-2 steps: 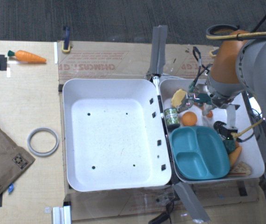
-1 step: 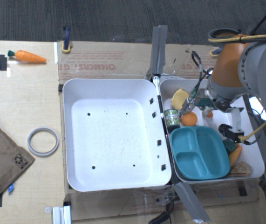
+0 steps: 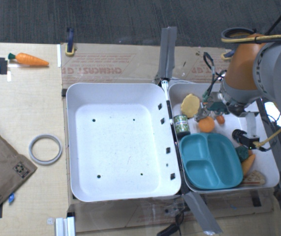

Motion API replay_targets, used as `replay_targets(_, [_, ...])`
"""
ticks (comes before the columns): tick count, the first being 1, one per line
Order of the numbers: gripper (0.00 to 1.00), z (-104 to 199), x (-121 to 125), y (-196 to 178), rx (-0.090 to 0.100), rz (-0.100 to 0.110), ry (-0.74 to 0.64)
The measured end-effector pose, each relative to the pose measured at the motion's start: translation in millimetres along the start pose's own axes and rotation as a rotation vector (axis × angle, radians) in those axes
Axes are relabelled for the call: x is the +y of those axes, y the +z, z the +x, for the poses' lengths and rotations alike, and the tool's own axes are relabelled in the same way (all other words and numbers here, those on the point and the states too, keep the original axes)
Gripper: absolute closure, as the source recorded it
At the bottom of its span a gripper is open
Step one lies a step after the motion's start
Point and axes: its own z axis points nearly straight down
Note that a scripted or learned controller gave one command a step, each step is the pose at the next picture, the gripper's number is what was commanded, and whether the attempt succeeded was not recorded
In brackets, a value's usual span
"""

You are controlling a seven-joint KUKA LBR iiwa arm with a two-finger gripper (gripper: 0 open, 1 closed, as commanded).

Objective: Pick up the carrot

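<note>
1. Nearest us: cardboard box (image 3: pixel 0 167), cut off by the left and bottom edges. One tape ring (image 3: pixel 45 148) lies beside it.
2. Two bins: left bin (image 3: pixel 72 132) and right bin (image 3: pixel 273 168).
3. In the right bin, one teal tray (image 3: pixel 211 163). The carrot (image 3: pixel 249 164) lies at its right edge, partly hidden by it.
4. Behind the tray: one green can (image 3: pixel 181 125), one orange ball (image 3: pixel 206 125), one yellow lump (image 3: pixel 190 105), hard to identify.
5. Gripper (image 3: pixel 212 110) sits above the ball. We cannot tell its grip state.
6. Farthest: second carrot (image 3: pixel 29 60) on the bench, far left.
</note>
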Motion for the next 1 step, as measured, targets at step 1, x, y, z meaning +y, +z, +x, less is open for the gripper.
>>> replay_targets(1, [1.0,78.8,22.8,-90.3,0.0,0.001,0.147])
